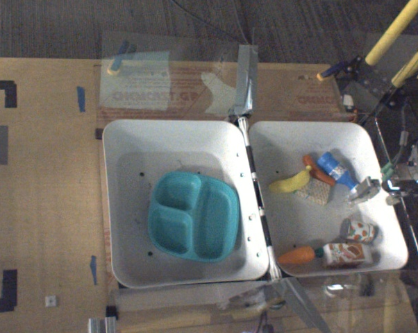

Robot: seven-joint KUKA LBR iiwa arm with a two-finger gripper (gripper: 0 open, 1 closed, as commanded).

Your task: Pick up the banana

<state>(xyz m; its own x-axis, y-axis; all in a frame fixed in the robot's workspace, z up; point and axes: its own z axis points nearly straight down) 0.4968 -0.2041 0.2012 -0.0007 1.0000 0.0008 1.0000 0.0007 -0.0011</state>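
Observation:
The yellow banana [290, 182] lies in the right bin [278, 141], in its upper middle part, with its length running left to right. Its right tip touches a beige textured block [316, 192] and an orange-red stick [318, 170]. Nothing covers the banana.
Also in the right bin are a blue bottle [336, 170], a grey metal piece [364, 189], a patterned cup [360, 230], a carrot [296, 256] and a lying bottle [346, 254]. The left bin [126, 144] holds a teal divided plate [194, 215]. Dark stands and cables crowd the right edge.

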